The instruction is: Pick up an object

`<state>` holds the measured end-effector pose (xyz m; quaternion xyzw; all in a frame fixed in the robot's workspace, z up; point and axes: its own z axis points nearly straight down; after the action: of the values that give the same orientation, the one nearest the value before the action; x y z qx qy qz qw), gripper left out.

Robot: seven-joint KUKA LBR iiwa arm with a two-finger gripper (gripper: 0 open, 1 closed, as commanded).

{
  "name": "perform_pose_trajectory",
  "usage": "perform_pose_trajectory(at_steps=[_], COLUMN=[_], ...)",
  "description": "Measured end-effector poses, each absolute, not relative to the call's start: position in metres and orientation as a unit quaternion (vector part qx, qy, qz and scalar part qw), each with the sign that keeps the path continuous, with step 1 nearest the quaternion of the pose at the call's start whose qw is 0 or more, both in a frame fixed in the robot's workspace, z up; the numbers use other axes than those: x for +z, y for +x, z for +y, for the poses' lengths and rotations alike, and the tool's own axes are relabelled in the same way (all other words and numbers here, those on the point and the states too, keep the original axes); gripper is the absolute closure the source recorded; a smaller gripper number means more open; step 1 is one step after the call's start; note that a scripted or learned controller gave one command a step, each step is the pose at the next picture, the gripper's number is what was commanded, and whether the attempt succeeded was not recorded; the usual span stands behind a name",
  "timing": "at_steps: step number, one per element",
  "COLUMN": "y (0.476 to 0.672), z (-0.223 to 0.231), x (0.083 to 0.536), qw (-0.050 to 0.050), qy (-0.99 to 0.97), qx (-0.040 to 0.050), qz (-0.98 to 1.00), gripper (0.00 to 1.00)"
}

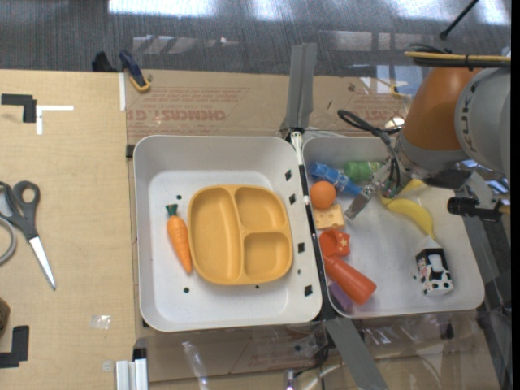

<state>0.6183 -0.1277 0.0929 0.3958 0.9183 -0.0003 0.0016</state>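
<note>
My gripper (361,202) hangs low in the right bin (455,299), near its back and middle, on the grey arm with the orange band (435,108). Just left of it lie an orange ball (323,193) and a pale yellow block (328,218). Behind it are a blue object (329,175) and a green one (360,170). A yellow banana (412,211) lies just to its right. Nearer the front sit a red toy (335,243), an orange-red bottle (352,279) and a black-and-white cow carton (431,269). I see nothing held in the gripper.
The left bin (154,218) holds a yellow divided plate (240,234) and a carrot (179,240). Scissors (31,227) lie on the wooden bench at the far left. Cardboard (203,108) lies behind the bins, with a blue-handled tool (134,71) at its corner.
</note>
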Motion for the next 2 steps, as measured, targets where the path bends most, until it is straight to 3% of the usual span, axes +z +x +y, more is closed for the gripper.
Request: perform_pose_trajectory(at_steps=[1,2], y=[0.6301,0.6303], z=[-0.1060,-0.1054], x=[0.0924,0.1015], qw=[0.001,0.001], qy=[0.599,0.597], qx=[-0.0008,-0.0020], qz=[0.801,0.802], gripper=[0.00,1.00])
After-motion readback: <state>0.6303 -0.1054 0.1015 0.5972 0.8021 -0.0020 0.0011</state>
